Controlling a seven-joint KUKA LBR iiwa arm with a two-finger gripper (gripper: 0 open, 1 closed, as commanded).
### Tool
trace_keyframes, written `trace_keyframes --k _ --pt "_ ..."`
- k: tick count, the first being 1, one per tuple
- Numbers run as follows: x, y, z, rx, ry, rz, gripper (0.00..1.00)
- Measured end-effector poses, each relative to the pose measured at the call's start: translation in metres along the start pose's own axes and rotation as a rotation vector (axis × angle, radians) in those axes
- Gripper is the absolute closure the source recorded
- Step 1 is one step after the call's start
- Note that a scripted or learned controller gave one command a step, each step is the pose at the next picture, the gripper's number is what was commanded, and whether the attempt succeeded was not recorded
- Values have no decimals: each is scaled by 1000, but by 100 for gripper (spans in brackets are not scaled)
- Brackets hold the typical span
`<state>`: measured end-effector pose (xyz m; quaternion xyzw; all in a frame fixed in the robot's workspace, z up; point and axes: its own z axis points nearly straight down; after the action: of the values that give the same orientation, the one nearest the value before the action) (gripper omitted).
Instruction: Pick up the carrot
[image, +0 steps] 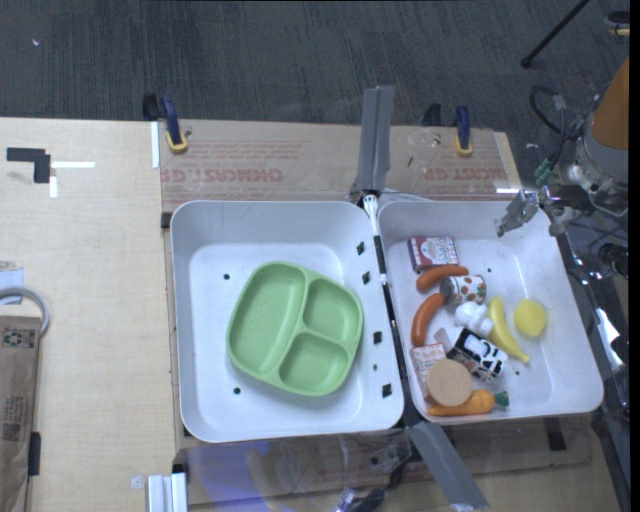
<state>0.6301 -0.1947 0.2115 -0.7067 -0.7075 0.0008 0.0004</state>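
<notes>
I judge nothing done yet: the carrot (463, 404) lies untouched at the near edge of the right bin (560, 395), partly under a tan disc (449, 381). My gripper (522, 212) hovers at that bin's far right corner, well apart from it. Small and blurred there, so I cannot tell its state.
</notes>
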Motion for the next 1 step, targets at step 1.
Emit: trace_keyframes --k 1 --pt "-15 12 9 0 -1 242 0"
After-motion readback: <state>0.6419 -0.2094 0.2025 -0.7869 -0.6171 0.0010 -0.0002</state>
